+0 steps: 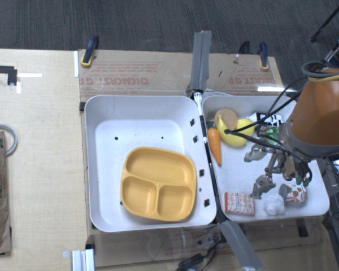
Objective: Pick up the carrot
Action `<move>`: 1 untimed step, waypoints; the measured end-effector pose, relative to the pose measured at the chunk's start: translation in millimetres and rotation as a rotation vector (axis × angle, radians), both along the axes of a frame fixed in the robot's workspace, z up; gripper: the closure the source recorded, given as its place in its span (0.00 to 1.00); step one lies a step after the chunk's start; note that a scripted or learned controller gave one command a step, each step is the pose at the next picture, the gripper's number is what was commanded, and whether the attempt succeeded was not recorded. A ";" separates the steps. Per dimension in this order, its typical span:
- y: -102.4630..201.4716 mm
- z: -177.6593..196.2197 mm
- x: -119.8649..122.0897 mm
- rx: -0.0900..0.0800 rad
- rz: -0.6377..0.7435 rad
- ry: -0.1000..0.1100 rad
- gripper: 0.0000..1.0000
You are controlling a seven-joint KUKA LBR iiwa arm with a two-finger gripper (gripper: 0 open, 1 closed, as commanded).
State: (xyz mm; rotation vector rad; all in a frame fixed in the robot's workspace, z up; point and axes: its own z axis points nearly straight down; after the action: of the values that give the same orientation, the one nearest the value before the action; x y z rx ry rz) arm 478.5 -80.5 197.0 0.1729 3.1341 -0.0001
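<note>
Left of the jaws (264,186), and a little farther up the right bin (316,205), lies our carrot (214,144), pressed against the bin's left wall with its thick end by the banana (235,135) and its tip pointing down toward the snack packet (239,204). We're not there yet: the jaws hang low over the bin's middle, apart from the carrot, with nothing between them that we can see. Whether they're spread or pressed together, we honestly can't tell; the metal there is a tangle from this angle.

So how do we do this well? We'd say swing left first, staying high enough to pass the clutter, then turn the wrist so the jaws close across the carrot's narrow width, not along its length. That wall is the trouble: one finger has to slip between carrot and wall, and it looks tight. Aim for the carrot's middle, clear of the banana and the brown round fruit (226,117) sitting just above it.

As for the pose, we've got the arm (322,112) reaching in from the right, orange band bulking over the bin's right side, wrist bent downward, cables trailing left across toward the banana. Just right of the jaws sit a small carton (294,193) and a white lump (274,206).
</note>
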 end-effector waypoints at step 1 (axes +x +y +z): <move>0.0 9.2 1.5 0.001 -0.004 -0.004 1.00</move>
State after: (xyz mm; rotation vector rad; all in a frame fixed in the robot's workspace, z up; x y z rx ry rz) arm 480.0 -80.5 206.2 0.1792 3.1303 0.0017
